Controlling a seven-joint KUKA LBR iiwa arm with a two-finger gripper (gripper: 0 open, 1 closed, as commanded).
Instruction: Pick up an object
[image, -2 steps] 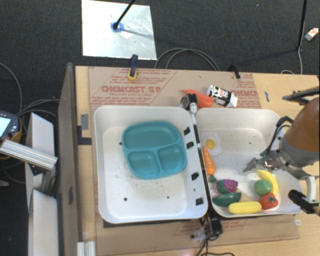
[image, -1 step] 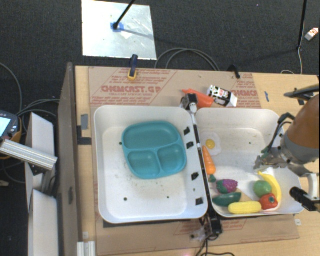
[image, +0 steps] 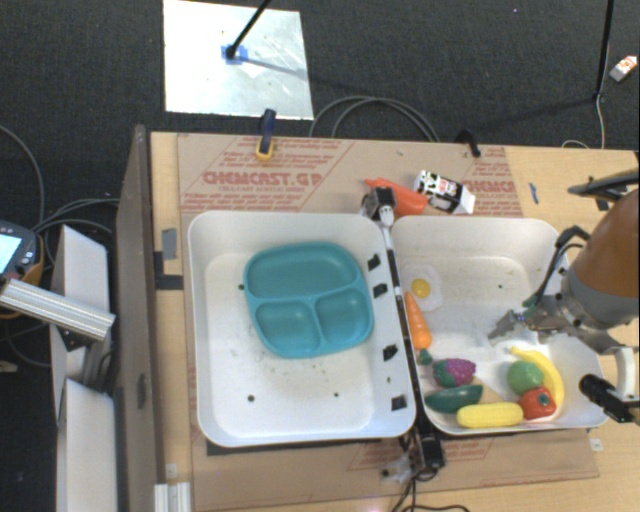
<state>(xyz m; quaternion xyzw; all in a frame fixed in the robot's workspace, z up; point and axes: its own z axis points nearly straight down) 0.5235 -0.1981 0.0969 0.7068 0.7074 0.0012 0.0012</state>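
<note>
Gripper (image: 515, 322) over right bin (image: 480, 250), finger state unclear; banana (image: 545, 370) and green fruit (image: 523, 377) just below fingers.

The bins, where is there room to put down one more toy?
The left bin has bare floor below the blue plate and along its left wall. The right bin is bare at the top, above the fried egg. Its bottom is crowded: carrot, banana, corn and other food, with the gripper close by.
</note>
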